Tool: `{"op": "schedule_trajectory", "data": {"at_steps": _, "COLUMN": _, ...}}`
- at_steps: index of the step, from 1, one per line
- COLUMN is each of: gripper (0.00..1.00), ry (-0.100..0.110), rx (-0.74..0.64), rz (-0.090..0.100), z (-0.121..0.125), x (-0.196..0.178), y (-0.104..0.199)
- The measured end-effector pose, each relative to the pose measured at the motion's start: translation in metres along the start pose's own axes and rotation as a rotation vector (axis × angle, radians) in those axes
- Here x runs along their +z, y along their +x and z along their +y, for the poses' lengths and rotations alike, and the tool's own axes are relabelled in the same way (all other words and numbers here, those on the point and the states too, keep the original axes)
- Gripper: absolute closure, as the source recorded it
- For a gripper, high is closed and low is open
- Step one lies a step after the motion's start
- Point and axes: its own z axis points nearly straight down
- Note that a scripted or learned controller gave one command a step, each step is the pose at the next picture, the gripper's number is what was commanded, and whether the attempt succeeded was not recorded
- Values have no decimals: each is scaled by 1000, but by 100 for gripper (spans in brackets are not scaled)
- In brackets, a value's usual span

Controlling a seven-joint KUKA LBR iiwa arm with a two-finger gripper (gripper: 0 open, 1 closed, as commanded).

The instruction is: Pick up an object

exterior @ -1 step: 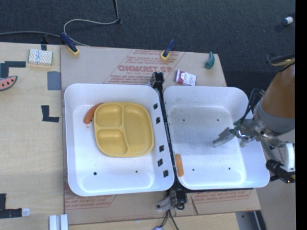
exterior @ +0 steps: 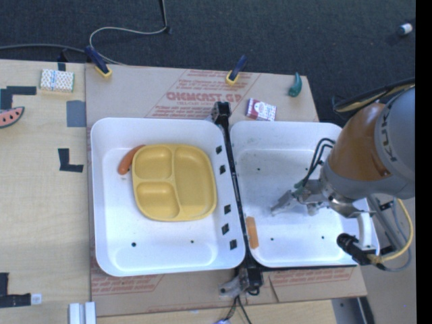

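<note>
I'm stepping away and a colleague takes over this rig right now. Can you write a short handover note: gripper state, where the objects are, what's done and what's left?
Gripper: low over the right bin, near its middle; nothing visible between its fingers, and whether they are open or shut is unclear.
Objects: a small orange piece lies at the right bin's left wall, apart from the gripper. In the left bin, a yellow divided tray sits with an orange-red piece at its left edge.
Done: no pick yet.
Left: grasp and lift an object; the small orange piece is probably the closest.
</note>
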Motion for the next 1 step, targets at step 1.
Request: {"op": "schedule_trajectory", "data": {"at_steps": 1, "gripper": 0, "ry": -5, "rx": -1, "rz": -1, "z": 49, "x": 23, "y": 23}}
